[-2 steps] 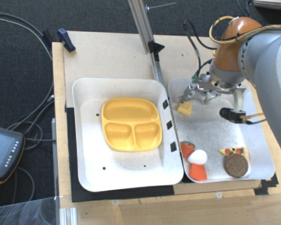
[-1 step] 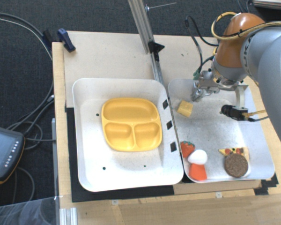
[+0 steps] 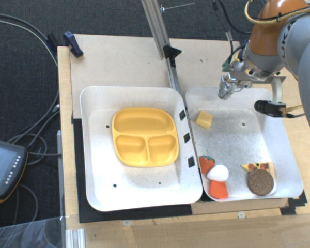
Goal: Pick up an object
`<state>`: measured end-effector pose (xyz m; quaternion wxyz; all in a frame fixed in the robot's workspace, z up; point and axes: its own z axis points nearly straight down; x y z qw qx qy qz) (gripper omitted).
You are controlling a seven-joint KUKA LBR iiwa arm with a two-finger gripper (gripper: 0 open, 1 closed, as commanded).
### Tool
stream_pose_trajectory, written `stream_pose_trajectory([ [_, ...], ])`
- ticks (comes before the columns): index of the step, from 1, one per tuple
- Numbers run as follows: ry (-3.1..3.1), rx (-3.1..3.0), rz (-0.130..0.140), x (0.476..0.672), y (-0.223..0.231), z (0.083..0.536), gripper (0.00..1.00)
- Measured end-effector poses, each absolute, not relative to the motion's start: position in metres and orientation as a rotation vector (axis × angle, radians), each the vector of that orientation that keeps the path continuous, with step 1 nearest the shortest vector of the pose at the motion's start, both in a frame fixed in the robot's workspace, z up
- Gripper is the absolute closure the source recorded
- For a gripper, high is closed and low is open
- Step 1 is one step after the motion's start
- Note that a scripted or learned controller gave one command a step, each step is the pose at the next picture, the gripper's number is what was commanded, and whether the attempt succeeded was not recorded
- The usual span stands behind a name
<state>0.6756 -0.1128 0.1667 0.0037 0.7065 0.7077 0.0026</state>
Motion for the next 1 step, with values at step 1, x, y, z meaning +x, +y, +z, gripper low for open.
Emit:
stream_pose_trajectory([
  [1, 2.219, 2.214, 0.009, 0.6783, -0.1082, 0.232, 1.0],
])
